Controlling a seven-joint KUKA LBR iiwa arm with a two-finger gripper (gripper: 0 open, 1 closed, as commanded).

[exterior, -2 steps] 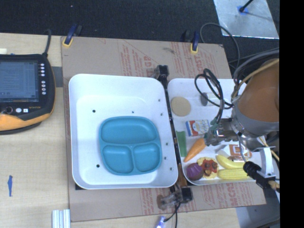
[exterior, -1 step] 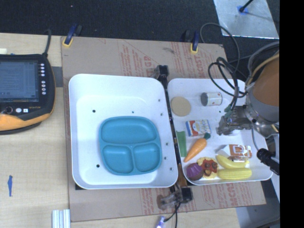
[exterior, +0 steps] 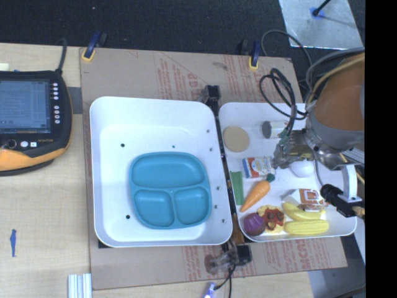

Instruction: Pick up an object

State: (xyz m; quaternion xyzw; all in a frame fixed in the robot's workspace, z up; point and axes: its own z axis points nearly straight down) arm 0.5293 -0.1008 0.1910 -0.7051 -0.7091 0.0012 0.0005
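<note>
My gripper (exterior: 281,158) hangs low over the middle of the right bin (exterior: 226,113), with the grey and orange arm behind it at the right. It sits just right of a small white, red and blue carton (exterior: 256,166) and left of a white egg-like object (exterior: 303,167). An orange carrot (exterior: 256,195) lies below the gripper. Further toward the front lie a purple onion (exterior: 253,223), a yellow banana (exterior: 300,213) and a corn cob (exterior: 306,228). A tan round disc (exterior: 236,138) and a small grey cylinder (exterior: 267,129) rest near the back.
The left bin (exterior: 105,123) holds a blue divided plate (exterior: 169,189). A green strip (exterior: 236,188) lies along the right bin's left wall. A small orange and white box (exterior: 310,197) sits near the right wall. A tablet pendant (exterior: 28,113) lies at far left. Black cables (exterior: 279,89) loop behind the right bin.
</note>
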